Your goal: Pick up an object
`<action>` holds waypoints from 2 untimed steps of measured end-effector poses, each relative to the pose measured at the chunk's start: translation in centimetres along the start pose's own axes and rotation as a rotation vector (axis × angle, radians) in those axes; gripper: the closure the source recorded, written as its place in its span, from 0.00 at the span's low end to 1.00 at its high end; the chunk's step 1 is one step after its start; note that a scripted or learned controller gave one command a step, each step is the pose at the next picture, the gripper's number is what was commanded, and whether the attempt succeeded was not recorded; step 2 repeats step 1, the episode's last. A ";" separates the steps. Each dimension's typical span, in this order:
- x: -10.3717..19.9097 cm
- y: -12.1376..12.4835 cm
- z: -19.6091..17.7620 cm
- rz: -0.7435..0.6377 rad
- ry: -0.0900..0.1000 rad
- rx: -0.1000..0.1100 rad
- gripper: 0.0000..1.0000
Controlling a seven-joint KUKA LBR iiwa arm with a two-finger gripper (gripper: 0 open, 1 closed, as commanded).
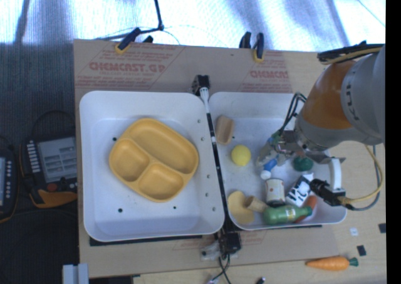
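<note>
Fingers of the gripper (274, 150) hang low in the right bin (257, 106), but whether they are spread or closed cannot be told from this slanted view. Just below them lies a small blue and white object (270, 165), a yellow ball (240, 155) sits to their left, and a green round piece (303, 163) lies to their right. Farther below rest a green bottle (285, 215) and a brown-capped jar (274, 191), while the left bin (94, 151) holds a yellow divided plate (153, 158).
</note>
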State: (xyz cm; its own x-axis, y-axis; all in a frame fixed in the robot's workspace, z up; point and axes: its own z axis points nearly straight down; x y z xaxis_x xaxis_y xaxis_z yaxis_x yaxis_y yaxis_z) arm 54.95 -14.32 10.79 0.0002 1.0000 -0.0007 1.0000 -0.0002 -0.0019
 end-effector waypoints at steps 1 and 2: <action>6.3 0.6 -14.6 -0.001 0.000 -0.003 1.00; 6.3 0.6 -14.6 -0.001 0.000 -0.003 1.00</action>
